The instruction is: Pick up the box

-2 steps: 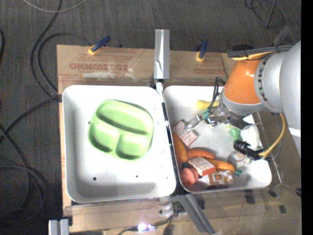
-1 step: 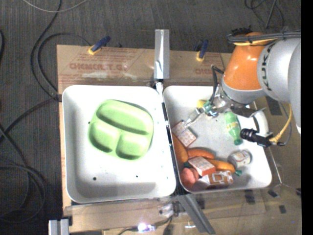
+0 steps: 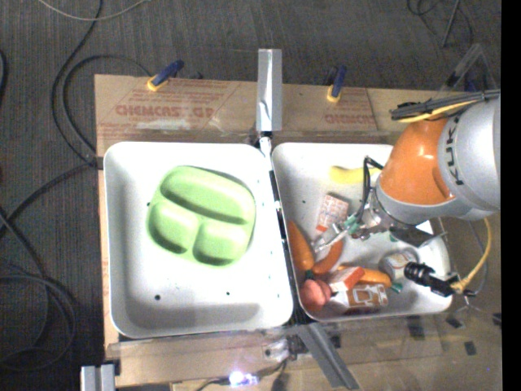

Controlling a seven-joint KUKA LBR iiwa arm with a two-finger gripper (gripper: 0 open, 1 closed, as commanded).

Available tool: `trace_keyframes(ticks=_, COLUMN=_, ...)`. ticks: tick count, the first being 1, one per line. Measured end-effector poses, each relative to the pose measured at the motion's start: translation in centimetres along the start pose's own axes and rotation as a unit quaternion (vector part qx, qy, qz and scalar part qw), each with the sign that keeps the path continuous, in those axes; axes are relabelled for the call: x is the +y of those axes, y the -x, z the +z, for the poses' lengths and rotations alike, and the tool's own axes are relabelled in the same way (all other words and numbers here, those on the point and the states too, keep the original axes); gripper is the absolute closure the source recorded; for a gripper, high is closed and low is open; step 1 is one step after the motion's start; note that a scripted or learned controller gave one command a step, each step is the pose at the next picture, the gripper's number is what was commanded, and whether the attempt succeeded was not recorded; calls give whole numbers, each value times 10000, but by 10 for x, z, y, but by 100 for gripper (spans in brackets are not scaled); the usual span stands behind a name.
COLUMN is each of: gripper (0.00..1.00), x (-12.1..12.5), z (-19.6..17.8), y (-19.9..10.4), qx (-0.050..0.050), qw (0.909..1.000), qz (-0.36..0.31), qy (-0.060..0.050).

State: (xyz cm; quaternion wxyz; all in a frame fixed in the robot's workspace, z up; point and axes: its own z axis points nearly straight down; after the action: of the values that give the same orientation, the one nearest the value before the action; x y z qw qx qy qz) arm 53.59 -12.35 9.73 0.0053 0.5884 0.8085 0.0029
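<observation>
Camera view shows the pincer point(image 3: 346, 228) low in the right bin point(image 3: 305, 163), just beside the small box point(image 3: 332, 211). Whether it is spread or pressed together, I cannot tell

Grey arm point(image 3: 476, 157) is reaching in from the right, orange band showing. Gripper point(image 3: 346, 230) is pointing down-left.

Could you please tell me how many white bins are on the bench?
2. The left bin holds a green tray; the right bin holds the small items, under the arm.
</observation>
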Motion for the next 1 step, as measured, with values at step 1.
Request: trace_keyframes(ticks=1, gripper=0, x=81, z=4, y=5, qx=-46, qw=9984, qz=565, qy=56)
